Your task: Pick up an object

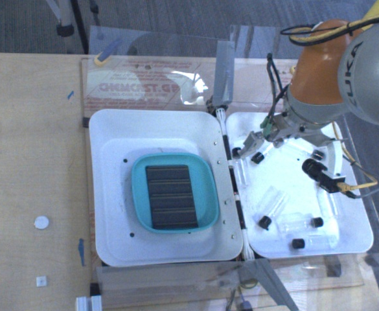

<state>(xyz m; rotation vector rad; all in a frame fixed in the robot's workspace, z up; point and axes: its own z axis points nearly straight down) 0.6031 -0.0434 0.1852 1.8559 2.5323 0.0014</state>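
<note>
Left bin (105, 173): teal tray (140, 196) with a dark ribbed block (171, 197) at center, long axis 12-to-6. Right bin (357, 238): clear tubes with black caps scattered; one clear tube (275, 206) mid-bin, long axis roughly 1-to-7, more at 5 o'clock. Tool (267, 138) sits over the right bin's upper left; can't tell whether it's open or closed, nothing visibly gripped. Nearest candidate, the mid-bin tube, lies toward 6 o'clock from the tool, apart from it.

Pale wooden bench (27, 148); grey carpet floor (176, 5).
</note>
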